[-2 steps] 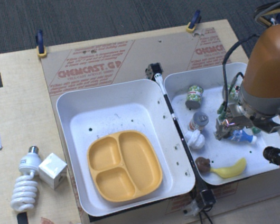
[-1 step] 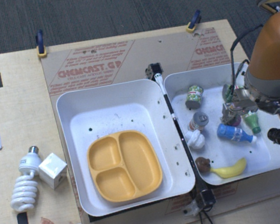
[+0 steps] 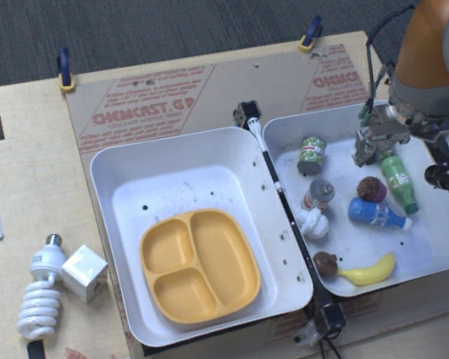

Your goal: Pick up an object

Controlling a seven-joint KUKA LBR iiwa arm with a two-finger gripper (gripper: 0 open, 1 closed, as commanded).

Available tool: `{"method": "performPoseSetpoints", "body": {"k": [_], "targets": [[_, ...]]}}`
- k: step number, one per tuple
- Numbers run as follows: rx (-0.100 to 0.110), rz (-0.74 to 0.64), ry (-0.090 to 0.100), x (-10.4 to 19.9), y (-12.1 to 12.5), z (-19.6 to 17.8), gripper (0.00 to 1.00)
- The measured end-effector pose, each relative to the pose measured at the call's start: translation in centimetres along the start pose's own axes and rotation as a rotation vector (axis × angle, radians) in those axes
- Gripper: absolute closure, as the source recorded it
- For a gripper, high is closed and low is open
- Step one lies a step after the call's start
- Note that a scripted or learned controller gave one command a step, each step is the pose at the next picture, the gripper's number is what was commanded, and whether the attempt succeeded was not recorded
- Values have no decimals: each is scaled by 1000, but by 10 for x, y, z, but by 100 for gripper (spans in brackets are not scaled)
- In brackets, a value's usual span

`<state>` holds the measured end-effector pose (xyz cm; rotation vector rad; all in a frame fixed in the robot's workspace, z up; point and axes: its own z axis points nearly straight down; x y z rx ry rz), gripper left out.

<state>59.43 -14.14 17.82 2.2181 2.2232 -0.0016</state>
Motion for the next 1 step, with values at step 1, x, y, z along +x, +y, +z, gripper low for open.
{"method": "performPoseSetpoints", "body": {"k": [1], "targets": [[0,0,0,0,0,0,0]]}}
